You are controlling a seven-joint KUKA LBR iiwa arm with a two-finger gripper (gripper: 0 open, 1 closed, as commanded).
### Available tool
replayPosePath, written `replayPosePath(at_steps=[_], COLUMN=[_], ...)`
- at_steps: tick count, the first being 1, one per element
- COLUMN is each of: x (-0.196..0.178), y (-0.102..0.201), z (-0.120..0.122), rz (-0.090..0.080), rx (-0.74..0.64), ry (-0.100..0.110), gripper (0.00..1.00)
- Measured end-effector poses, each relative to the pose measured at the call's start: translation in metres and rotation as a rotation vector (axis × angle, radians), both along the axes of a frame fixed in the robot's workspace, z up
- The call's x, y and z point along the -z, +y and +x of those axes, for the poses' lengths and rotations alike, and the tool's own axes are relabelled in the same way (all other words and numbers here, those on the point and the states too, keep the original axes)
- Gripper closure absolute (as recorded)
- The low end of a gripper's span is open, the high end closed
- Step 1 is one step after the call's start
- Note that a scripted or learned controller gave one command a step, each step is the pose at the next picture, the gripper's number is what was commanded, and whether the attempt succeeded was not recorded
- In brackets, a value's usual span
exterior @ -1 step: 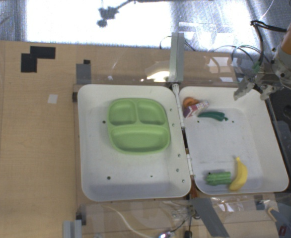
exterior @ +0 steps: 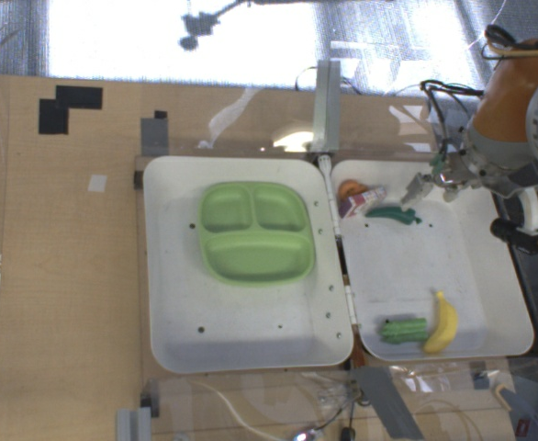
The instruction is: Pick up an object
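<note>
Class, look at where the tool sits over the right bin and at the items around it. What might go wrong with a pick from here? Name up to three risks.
1. The tool hovers by the dark green object, which lies flat and thin; a grasp may slip off.
2. The orange item and small packet crowd the bin wall, so a descent there may strike it.
3. The banana touches the green cylinder; picking one may drag the other.
</note>
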State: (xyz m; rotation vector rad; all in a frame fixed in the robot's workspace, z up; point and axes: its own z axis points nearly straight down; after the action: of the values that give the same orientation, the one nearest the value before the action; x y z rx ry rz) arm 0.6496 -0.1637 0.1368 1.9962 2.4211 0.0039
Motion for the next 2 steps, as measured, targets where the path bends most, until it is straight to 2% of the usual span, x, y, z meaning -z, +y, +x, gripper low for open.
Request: replayPosePath(at_steps=[1, 2], x=[0.027, 0.047], y=[-0.003, 0.002], z=[0.008, -0.011], rz=[-0.004, -0.002], rx=[-0.035, -0.073], ry=[-0.024, -0.008], gripper=[0.00, 0.00])
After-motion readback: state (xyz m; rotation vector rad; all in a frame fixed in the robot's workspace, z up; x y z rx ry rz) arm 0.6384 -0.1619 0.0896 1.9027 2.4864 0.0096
